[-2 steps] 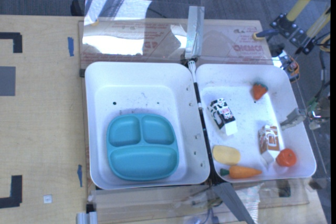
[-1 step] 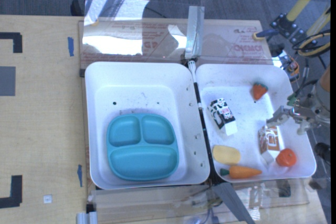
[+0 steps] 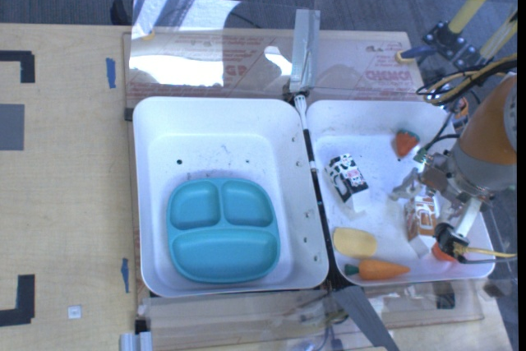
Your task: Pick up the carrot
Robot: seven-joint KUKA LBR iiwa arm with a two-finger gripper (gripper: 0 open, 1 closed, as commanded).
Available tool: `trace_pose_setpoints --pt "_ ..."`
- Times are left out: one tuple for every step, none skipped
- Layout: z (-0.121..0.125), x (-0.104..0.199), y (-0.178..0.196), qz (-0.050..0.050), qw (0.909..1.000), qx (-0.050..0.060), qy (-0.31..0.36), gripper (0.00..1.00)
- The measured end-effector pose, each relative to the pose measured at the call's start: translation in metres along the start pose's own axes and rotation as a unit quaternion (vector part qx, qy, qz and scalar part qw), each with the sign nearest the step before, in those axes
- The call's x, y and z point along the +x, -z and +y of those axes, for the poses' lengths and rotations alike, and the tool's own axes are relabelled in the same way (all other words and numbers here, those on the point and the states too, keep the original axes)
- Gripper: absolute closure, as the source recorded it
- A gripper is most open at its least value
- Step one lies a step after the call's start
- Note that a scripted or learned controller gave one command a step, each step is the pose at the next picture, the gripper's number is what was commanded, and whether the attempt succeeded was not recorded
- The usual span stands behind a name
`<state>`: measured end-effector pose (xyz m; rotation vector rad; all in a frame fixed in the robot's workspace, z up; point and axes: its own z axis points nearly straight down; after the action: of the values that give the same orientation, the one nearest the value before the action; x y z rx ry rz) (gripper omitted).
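Hovering over the right bin (image 3: 386, 113), end effector (image 3: 429, 201) state unclear; carrot (image 3: 380, 268) lies untouched at the front wall, pickup not started.

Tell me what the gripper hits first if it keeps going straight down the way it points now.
Most likely the brown snack packet lying on the right bin floor: the gripper hangs right over it. The carrot lies further toward the near wall. Height is hard to judge.

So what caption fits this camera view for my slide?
Carrot lies at the right bin's front edge; gripper hovers nearby.
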<state>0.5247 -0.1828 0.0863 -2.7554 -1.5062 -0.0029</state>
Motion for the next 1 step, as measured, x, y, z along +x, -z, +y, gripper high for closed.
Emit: trace_pose_setpoints --pt "0.0116 -0.0205 0.0781 -0.001 0.9997 -0.002 0.024 0.0"
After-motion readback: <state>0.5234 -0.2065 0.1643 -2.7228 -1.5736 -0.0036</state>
